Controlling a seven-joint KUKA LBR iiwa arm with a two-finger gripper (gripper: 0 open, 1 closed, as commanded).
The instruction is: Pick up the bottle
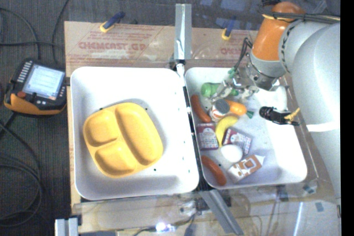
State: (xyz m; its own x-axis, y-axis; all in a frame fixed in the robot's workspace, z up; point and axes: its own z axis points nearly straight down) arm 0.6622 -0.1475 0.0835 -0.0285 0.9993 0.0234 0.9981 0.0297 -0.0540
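Clutter crowds the right bin (293, 168), while the left bin (83, 77) carries a yellow divided plate (123, 138) lying flat near its centre. You find the green bottle (211, 89) toward the 11 o'clock corner of the right bin, close to the wall that parts the two bins. The pincer (234, 89) sits low over the same bin at about 12 o'clock, just beside the bottle on its 3 o'clock side. The arm (271, 41), with its orange band, reaches in from 2 o'clock. From this slant you cannot tell whether the pincer is apart or together, nor whether it touches the bottle.

At 6 o'clock from the pincer you see an orange carrot (236, 109), with a small grey piece (221, 105) just beside it at 9 o'clock. A sausage (200, 108) lies along the dividing wall at 6 o'clock from the bottle. Near the middle of the bin a banana (223, 127) curves between a dark red packet (208, 136) at its 8 o'clock and a second packet (240, 140) at its 4 o'clock. A white egg (231, 152) rests at 6 o'clock from the banana. A second sausage (214, 169) lies toward the 7 o'clock corner, and a brown and white carton (246, 167) sits just beside it at 3 o'clock.

Both bins rest on the counter (127, 44). Off its 9 o'clock edge you see a teach pendant (36, 85) with a lit screen.
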